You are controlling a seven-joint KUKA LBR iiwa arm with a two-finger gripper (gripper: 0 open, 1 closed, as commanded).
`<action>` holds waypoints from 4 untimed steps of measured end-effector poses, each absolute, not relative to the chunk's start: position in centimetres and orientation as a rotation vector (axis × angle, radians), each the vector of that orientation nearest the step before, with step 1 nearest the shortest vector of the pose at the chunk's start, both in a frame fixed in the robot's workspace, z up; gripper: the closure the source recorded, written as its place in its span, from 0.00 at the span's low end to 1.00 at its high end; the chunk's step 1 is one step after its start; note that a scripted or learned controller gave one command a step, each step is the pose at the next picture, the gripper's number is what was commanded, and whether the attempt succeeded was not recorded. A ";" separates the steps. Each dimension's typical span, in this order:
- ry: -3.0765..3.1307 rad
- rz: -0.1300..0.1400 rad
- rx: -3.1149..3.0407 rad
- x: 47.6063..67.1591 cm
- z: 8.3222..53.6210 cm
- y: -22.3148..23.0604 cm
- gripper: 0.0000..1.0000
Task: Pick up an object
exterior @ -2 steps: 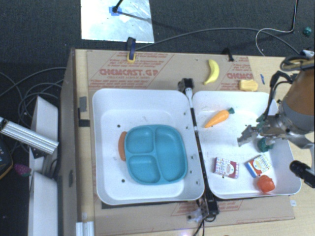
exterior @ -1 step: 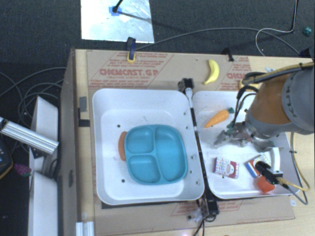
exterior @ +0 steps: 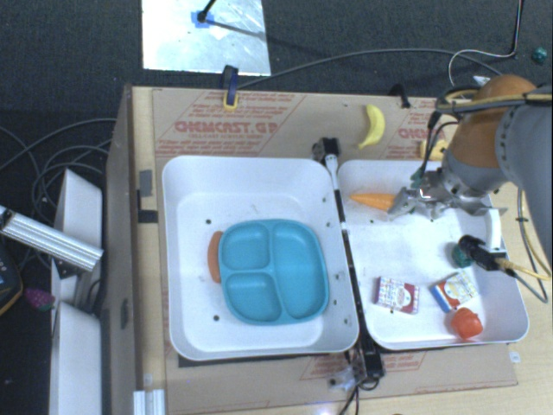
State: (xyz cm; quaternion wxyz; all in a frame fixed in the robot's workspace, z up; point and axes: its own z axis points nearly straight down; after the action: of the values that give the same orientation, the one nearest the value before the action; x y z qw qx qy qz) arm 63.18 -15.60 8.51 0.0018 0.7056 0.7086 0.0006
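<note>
Dark carpet lies all around a brown table [exterior: 259, 115] that carries two white bins side by side. On the left bin [exterior: 186, 197] sits a blue plate [exterior: 272, 271] with three parts, and an orange thing pokes out from under its left edge. A yellow banana [exterior: 373, 125] lies on the table behind the bins, outside both of them.

Inside the right bin [exterior: 406, 258] is an orange carrot [exterior: 373, 201] near the back left. A small red and white box [exterior: 397, 295] lies near the front. Beside it to the right is a little carton [exterior: 454, 290] and a red round thing [exterior: 467, 322].

The hand [exterior: 413, 199] is low in the right bin, just beside the fat end of the carrot. Its metal tips are small and blurry, so I cannot tell how wide they are, and I see nothing held in them.

I think the carrot is the thing it is going for. The carrot is thin and smooth, so it may slip or roll away. The hand looks off to one side of the carrot, so it could close on nothing. It is also close to the bin floor and could bump it.
</note>
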 end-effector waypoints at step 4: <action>2.222 0.000 2.218 66.9 8.5 -19.5 0.00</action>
State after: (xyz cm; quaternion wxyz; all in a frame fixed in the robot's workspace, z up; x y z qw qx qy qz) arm 66.85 -19.47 8.46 0.0012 0.7064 0.7078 -0.0001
